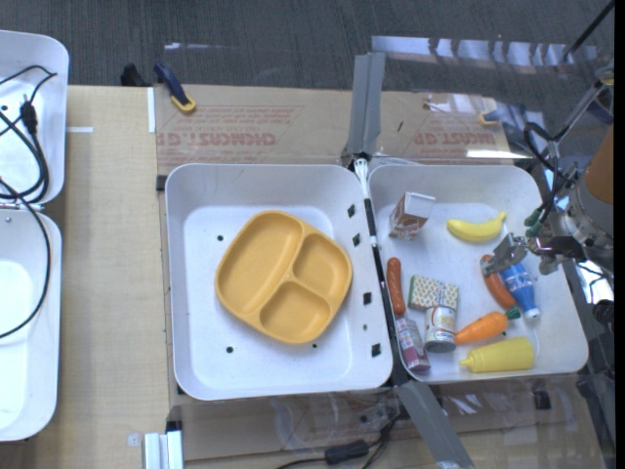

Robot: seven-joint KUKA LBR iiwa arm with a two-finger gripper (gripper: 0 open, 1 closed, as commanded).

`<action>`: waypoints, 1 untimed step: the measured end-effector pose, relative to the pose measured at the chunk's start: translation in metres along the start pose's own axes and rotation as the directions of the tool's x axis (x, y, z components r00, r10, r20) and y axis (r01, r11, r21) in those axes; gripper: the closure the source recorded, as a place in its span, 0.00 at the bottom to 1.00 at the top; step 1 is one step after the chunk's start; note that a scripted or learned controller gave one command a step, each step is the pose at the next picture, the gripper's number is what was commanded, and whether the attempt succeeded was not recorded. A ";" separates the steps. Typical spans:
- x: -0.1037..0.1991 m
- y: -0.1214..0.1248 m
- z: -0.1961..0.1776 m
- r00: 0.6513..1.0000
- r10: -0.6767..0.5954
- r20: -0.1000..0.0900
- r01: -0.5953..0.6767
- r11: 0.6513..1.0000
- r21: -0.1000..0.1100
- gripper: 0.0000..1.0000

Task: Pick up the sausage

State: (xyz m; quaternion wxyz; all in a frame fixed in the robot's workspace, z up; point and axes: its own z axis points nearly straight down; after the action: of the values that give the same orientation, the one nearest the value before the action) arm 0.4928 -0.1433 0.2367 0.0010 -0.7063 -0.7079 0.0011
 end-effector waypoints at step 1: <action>-0.053 0.026 0.123 0.991 -0.136 0.017 0.137 0.990 -0.028 0.00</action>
State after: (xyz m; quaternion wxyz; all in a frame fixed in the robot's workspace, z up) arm 0.5189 -0.1961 0.1137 -0.0144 -0.6561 -0.7546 -0.0041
